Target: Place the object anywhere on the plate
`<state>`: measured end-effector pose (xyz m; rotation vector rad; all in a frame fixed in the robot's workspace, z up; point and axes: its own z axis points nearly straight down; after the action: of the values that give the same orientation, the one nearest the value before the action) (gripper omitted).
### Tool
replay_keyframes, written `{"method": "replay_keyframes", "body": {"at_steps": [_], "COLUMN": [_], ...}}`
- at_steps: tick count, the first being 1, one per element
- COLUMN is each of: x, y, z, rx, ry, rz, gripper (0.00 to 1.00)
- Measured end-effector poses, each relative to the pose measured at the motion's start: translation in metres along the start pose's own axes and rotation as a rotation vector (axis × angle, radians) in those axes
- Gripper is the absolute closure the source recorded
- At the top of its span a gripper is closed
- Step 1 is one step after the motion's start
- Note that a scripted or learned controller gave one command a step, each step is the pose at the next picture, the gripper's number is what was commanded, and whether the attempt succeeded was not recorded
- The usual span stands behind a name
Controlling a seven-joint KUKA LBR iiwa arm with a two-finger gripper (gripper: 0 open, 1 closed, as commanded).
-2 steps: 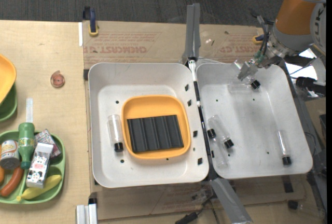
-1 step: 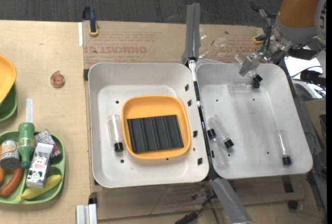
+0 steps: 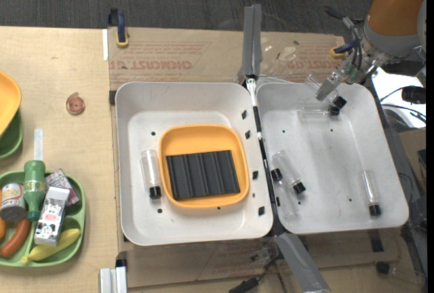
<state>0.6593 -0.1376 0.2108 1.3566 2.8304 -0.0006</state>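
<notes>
Tubes are the things to place here, each of clear plastic, round and slim, with a black cap.

Nearest, in the right bin [image 3: 390, 149], the right tube [image 3: 369, 191] lies by the right wall. Its long axis runs near to far and its cap points to the near side. A pair of tubes [image 3: 286, 173] lies close to the left wall of this bin, both slanted, caps also toward the near side. They lie very near each other; I cannot tell if they touch.

In the left bin [image 3: 129, 149] sits the plate [image 3: 203, 138], orange, smooth, square with round corners. On it lies a black pad [image 3: 203, 173] with ribs running near to far. Just beside the plate's left rim lies the left tube [image 3: 149, 173], on the bin floor, long axis near to far, cap at the near end.

On the wooden bench at left stands a green tray [image 3: 71, 237] with toy food.

Farther, near the back wall of the right bin, is the far tube [image 3: 336, 104]. Its black cap is clear, and its faint body seems to run left from it. The gripper [image 3: 330, 88], grey metal, is just above this cap. Whether it is open or closed on the tube, I cannot tell.

Behind the bins lies brown cardboard [image 3: 176, 57].
</notes>
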Motion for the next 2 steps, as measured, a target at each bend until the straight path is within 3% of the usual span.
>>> {"method": "replay_keyframes", "body": {"at_steps": [2], "x": [-0.043], "y": [-0.045], "z": [-0.055], "rx": [-0.001], "ry": [-0.002], "rz": [-0.141], "gripper": [1.0]}}
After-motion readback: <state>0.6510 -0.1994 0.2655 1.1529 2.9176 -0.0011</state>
